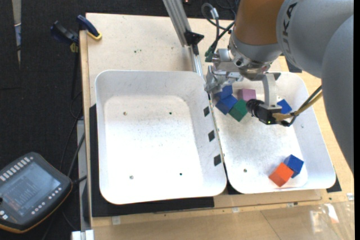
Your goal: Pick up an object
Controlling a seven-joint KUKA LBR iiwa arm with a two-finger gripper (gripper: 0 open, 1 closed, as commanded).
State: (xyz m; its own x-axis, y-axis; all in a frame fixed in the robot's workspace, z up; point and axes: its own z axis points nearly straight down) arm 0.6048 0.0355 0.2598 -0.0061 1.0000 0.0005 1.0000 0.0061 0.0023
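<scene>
My gripper [239,96] hangs low over the back of the right bin [264,149], its fingers spread wide, so it is open. Between and just below the fingers lies a cluster of small blocks: a blue block [225,100], a green block [238,112] and a pink block [247,94]. The left finger [211,83] stands by the bin's left wall, and the right finger [269,91] is past the pink block. Whether a finger touches a block I cannot tell. Nothing is lifted.
Another blue block [284,105] lies right of the gripper. An orange block [280,175] and a blue block [294,164] sit together at the right bin's front right. The left bin [112,121] adjoins it. A metal post [171,0] slants up behind the bins.
</scene>
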